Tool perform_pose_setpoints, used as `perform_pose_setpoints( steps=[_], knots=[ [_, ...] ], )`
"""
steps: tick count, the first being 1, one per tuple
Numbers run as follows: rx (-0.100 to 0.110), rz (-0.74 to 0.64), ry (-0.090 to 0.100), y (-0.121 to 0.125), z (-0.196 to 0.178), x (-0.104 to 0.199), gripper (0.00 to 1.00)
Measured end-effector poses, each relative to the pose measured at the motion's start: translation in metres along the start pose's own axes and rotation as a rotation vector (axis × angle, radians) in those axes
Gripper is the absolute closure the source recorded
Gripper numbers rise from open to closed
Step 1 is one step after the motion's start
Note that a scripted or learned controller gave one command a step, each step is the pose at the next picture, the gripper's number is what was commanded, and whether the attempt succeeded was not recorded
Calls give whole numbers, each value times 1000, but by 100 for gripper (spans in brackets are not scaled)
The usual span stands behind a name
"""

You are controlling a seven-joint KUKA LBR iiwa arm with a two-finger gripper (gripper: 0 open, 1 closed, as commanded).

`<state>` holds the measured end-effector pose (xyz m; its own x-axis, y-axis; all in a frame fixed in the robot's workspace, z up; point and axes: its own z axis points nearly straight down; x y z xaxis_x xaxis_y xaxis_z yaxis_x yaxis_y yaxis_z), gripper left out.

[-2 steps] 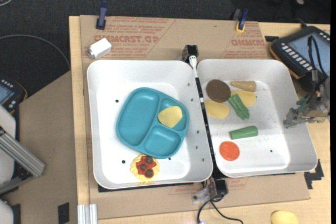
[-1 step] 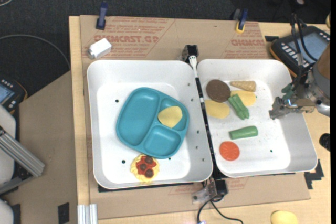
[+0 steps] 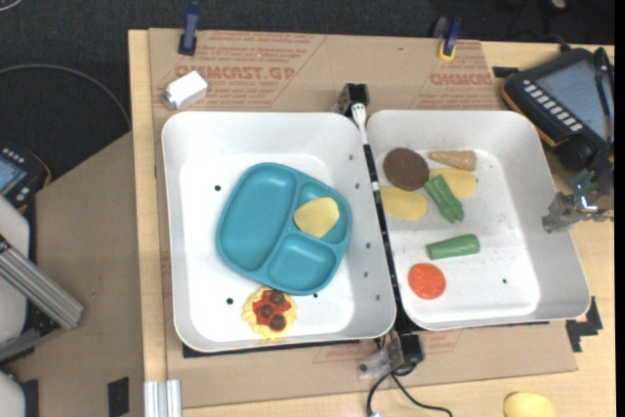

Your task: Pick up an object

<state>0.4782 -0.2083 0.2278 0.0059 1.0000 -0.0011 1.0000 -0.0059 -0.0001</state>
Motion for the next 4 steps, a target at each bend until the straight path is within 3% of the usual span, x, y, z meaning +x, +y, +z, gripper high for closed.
perform_pose_setpoints(
  steps=[1,2,3,4],
  knots=[
    [-2,-6,-2,36,37,-16,100],
    [-6,-6,-3,36,24,-16,100],
    [-9,-18,4,37,-51,88,100],
    [7,2,0,48,31,1,100]
  ],
)
